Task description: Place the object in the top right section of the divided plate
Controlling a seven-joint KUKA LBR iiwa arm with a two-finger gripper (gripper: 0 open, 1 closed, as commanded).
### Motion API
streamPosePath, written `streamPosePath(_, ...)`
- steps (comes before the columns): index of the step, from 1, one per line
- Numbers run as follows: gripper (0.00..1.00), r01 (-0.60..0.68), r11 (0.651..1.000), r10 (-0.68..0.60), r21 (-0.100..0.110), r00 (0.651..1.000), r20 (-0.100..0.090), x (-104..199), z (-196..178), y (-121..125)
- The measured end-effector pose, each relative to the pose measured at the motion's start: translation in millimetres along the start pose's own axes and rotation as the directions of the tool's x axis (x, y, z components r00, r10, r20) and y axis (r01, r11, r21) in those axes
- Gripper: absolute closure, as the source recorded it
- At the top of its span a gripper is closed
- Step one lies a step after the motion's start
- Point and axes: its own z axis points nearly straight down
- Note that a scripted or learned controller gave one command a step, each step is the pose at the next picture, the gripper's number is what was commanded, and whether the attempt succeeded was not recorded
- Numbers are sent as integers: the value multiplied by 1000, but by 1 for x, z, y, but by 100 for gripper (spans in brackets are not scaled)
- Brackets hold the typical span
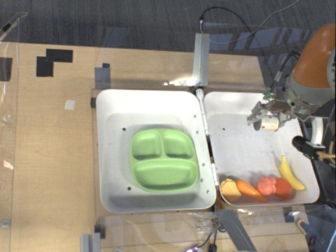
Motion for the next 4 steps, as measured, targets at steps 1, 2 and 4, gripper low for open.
streamPosePath(1,100,222,975,-222,1,975,-3,20,90,-59)
streamPosePath(2,100,374,927,-374,-18,927,6,32,113,-97)
streamPosePath(4,100,464,885,-463,-25,886,33,87,49,-99)
